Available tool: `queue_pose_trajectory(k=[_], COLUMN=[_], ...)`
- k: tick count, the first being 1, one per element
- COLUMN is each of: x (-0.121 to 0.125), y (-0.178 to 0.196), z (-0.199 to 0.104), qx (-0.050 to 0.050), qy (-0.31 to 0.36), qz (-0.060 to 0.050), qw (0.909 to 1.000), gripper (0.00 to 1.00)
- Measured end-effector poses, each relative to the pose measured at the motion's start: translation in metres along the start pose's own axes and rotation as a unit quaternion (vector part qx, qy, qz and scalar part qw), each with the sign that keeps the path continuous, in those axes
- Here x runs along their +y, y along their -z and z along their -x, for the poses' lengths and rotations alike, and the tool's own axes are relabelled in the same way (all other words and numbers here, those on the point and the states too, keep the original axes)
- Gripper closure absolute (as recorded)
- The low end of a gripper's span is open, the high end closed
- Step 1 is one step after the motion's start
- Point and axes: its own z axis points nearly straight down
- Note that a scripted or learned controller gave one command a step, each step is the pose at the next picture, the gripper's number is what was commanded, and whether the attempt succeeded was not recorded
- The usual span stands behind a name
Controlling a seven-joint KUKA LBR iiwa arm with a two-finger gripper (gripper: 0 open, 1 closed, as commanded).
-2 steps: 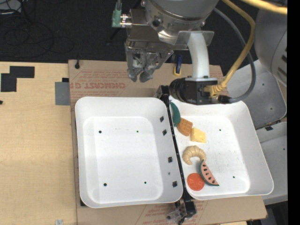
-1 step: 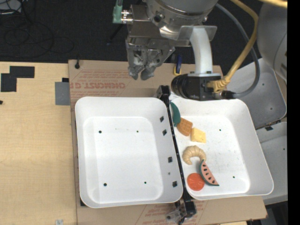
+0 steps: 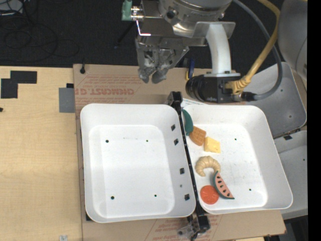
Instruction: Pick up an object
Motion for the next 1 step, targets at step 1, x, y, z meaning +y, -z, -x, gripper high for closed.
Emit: queue_pose_trajectory(k=[1], x=[-0.0002], y=[0.0092], z=[-0.0005], qx=[-0.001], qy=[0.002], qz=[-0.002], qw=[1.0000], gripper=[1.00])
